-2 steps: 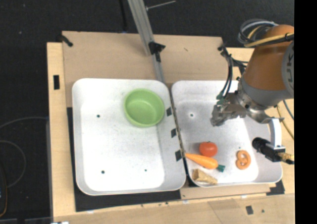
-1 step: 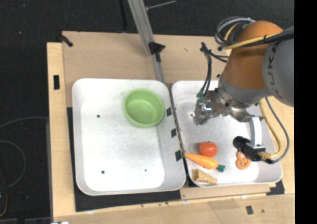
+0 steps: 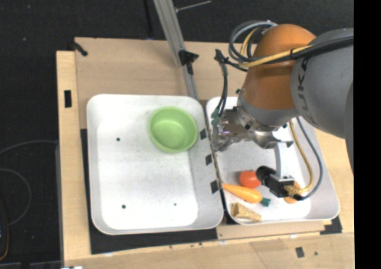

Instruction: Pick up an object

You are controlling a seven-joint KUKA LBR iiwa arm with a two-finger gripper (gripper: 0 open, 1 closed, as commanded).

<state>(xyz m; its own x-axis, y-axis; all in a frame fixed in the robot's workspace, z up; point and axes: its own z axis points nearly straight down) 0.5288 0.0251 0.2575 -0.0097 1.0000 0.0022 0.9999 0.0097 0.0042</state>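
Arm overhead | pincer [image 3: 221, 133] state cannot tell | carrot [image 3: 241, 193] just below-right, long axis crosswise, beside tomato [image 3: 249, 179]

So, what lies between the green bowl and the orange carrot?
In the camera view, bare white floor of the left bin, then the two bins' adjoining rims, separate the green bowl from the orange carrot in the right bin.
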